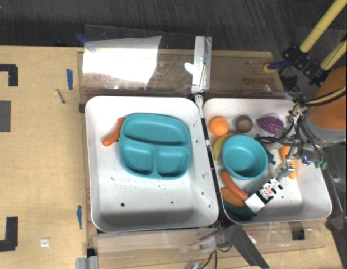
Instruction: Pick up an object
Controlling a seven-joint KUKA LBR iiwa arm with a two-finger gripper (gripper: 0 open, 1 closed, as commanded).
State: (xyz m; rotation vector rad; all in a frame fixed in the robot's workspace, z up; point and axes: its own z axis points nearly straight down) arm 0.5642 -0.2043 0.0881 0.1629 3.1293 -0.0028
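Two white bins sat on the bench, and the hand [286,164] hovered low in the right bin [316,203] beside the teal bowl [244,156], grip state impossible to tell.

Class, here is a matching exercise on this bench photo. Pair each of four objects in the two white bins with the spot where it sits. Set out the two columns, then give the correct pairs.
Things:
1. teal divided tray
2. teal bowl
3. purple object
4. orange ball

Places:
A. right bin, far edge, closest to the arm
B. left bin, middle
C. right bin, far left corner, beside the divider between the bins
D. right bin, middle

Pairs: 1-B, 2-D, 3-A, 4-C
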